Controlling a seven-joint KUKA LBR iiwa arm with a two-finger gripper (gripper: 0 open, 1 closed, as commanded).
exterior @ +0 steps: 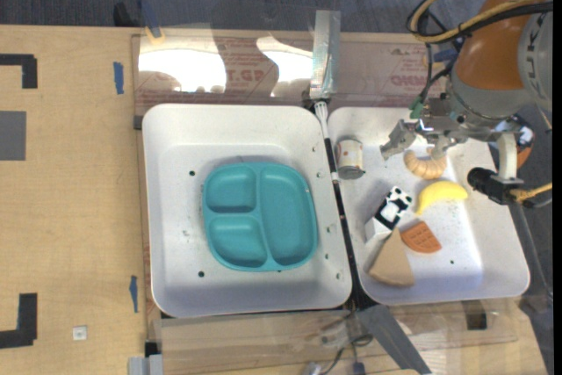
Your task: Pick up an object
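Although the two-finger gripper [421, 139] hangs low over the right shallow white bin [492, 268], you cannot tell from this slant whether it is spread or pinched together, and nothing shows between its tips. Right beneath it lies the tan, ridged croissant-shaped toy [428, 162], the likeliest pick. It touches the smooth yellow lemon-like piece [442, 194], so a descent slightly off-centre could, in my judgement, shove the two together or roll the lemon off. Its curved, glossy crust may also squirt out of a narrow pinch. Nearby sit a small metallic cylinder [349, 155], a black-and-white blocky toy [393, 206], an orange flat tag [420, 238] and a tan wedge [392, 263]. The teal plastic divided plate [261, 216] rests in the left white bin [176, 189].
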